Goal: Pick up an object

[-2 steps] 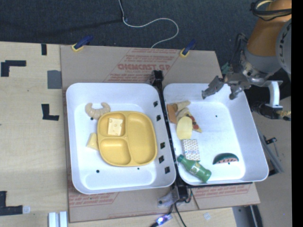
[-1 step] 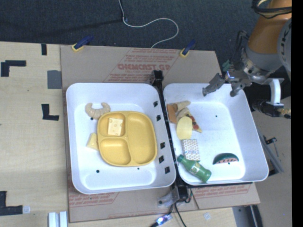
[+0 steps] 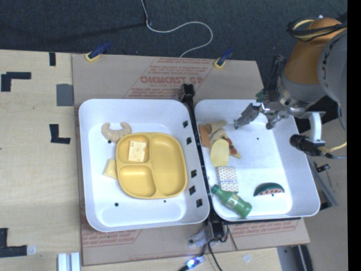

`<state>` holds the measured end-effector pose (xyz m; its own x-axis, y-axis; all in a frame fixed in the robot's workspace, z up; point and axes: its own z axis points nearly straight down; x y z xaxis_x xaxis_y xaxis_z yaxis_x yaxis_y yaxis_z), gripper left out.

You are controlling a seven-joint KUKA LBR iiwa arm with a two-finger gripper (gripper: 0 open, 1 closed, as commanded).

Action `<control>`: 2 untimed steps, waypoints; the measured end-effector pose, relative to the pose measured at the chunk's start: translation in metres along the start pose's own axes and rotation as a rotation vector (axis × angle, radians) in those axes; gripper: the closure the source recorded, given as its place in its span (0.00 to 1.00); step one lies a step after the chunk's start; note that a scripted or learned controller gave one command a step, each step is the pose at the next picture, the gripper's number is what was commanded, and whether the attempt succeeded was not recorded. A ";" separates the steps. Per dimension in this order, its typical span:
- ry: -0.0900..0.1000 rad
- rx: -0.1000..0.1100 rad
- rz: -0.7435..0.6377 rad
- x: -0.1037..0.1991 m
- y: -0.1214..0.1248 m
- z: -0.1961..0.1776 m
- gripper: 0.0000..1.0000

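Camera view shows the jaws (image 3: 258, 119) spread wide apart, with nothing between them. One finger (image 3: 244, 118) points left and the other finger (image 3: 274, 119) points down, both over the far part of the right bin (image 3: 293, 168). Behind them the grey arm (image 3: 316, 55) with its orange band comes in from the right.

Just left of the jaws, by the bin's left wall, sits a little heap of food pieces (image 3: 217, 143), yellow and brown. Nearer to us lies a small dotted packet (image 3: 228, 178). Right next to that, a green bottle (image 3: 232, 201) lies on its side in the near corner. A watermelon slice (image 3: 268, 190) rests a bit to the right of the bottle.

In the left bin (image 3: 96, 168) is a yellow plate (image 3: 163, 168) with three parts. A pale square piece (image 3: 137, 150) sits in its far left part. A curly tan piece (image 3: 115, 131) lies just beyond the plate, and a yellow wedge (image 3: 110, 168) pokes out at its left side.

Both bins stand on a brown board (image 3: 163, 81) on the surface.
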<state>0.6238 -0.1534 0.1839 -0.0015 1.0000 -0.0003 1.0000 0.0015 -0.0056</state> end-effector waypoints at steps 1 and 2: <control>0.000 0.002 -0.001 0.002 -0.006 0.064 0.00; -0.001 -0.007 0.000 0.003 -0.005 0.099 0.00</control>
<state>0.6183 -0.1505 0.0845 -0.0015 1.0000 -0.0018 1.0000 0.0015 0.0013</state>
